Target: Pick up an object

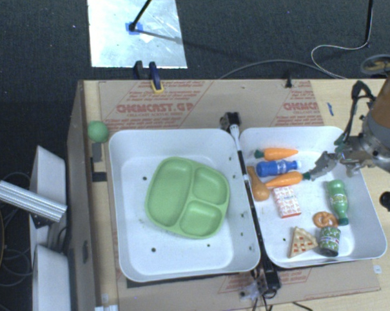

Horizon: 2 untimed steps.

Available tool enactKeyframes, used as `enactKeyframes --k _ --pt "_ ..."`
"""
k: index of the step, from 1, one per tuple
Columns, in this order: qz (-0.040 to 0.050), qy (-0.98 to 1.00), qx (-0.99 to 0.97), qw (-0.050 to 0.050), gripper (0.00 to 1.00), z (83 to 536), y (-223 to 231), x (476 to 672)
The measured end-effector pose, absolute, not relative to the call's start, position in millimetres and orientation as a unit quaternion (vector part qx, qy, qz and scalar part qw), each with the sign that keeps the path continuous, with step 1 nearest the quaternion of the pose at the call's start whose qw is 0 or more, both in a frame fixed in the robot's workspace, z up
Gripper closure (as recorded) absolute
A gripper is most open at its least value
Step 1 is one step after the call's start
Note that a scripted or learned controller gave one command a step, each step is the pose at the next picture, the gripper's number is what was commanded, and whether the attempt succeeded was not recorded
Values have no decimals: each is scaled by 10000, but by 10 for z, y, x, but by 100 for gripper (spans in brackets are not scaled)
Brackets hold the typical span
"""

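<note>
Nearest in the right bin (373,240) lie one pizza slice toy (302,242) and, just right of it, one small dark can (329,240) with one pretzel (325,219) touching its far side. A little farther sit one red-and-white carton (287,201) near the bin's middle and one green bottle (337,199) toward the right wall. Beyond these is a tight cluster: one blue bottle (277,168) lying flat between two orange carrots, one on its near side (284,179) and one on its far side (280,153), with one tan, drumstick-like piece (257,187) at the left. The hand (321,164) hovers low just right of that cluster, its tips close to the near carrot's end; whether it is spread or clenched I cannot tell, and nothing shows between its tips. The risk, as I judge it, is crowding: the carrots and blue bottle touch, so a descent there could wedge a tip onto a neighbour or roll the round pieces aside, leaving an empty close. The left bin (134,251) holds one green divided plate (187,197). Far left on the bench (179,97) rests one green ball (98,131).
</note>
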<state>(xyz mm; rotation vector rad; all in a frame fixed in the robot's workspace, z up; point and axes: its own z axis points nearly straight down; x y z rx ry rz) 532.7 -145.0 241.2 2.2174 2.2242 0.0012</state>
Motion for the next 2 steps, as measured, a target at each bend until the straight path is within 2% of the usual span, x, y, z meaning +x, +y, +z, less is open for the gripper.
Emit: enactKeyframes --k 1,2 --pt "9 7074 7068 16 0 955 -1449 5251" --pt "27 7082 7060 35 0 888 -1432 5717"
